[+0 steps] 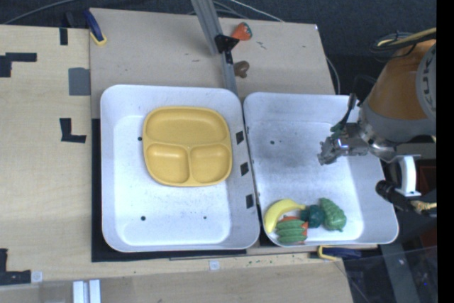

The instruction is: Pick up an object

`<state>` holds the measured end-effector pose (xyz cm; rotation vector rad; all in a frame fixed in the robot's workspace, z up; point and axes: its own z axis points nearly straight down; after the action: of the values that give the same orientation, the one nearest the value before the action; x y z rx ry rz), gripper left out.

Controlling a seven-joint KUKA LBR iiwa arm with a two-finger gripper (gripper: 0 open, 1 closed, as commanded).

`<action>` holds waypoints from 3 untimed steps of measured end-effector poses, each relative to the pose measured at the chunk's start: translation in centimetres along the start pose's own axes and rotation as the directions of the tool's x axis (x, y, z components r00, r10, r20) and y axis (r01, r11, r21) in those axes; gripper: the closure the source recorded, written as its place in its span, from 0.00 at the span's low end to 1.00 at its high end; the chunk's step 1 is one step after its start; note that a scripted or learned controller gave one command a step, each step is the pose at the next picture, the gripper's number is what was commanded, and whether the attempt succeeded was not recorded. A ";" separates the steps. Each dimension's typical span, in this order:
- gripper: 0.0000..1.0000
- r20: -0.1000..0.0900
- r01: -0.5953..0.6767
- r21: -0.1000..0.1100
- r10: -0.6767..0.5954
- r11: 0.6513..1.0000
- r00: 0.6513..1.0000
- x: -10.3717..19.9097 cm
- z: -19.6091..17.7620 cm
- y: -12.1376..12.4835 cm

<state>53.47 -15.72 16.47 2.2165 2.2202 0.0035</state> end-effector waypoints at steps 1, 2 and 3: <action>1.00 0.000 0.001 0.000 -0.001 1.000 1.000 0.7 -5.9 -0.3; 1.00 -0.001 -0.001 0.008 0.001 1.000 1.000 0.8 -4.7 -0.3; 1.00 -0.004 0.006 0.005 -0.006 1.000 1.000 6.0 -5.9 1.8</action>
<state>55.27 -9.74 22.35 2.2145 2.2304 0.0023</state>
